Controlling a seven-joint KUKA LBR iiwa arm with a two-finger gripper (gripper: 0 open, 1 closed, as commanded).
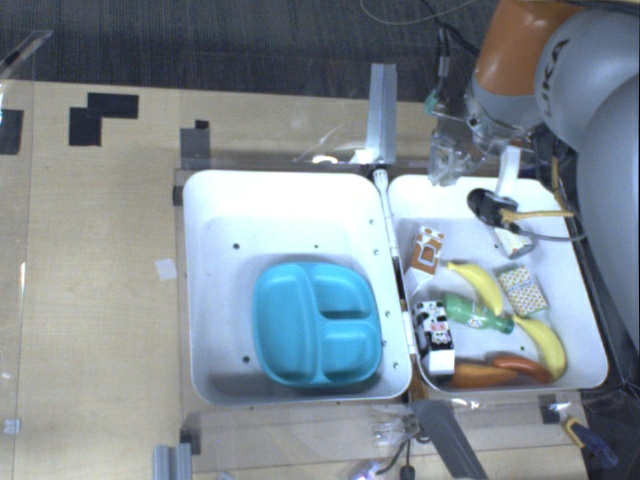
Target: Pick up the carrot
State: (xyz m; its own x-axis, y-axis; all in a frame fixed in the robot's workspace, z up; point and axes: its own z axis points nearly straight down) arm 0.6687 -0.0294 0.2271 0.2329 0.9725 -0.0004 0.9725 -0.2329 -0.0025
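Observation:
The carrot [497, 369] is orange and lies along the front wall of the right bin [590, 298], pointing right. My gripper [449, 165] hangs over that bin's back left corner, far from the carrot and well above the bin floor. Nothing can be seen held in it.
In the right bin lie two bananas [479, 283] [542, 340], a green bottle [476, 314], a checkered pouch [523, 290], a small brown box [429, 249] and a black-and-white box [435, 334] beside the carrot's left end. A blue divided plate [318, 323] sits in the left bin [220, 228].

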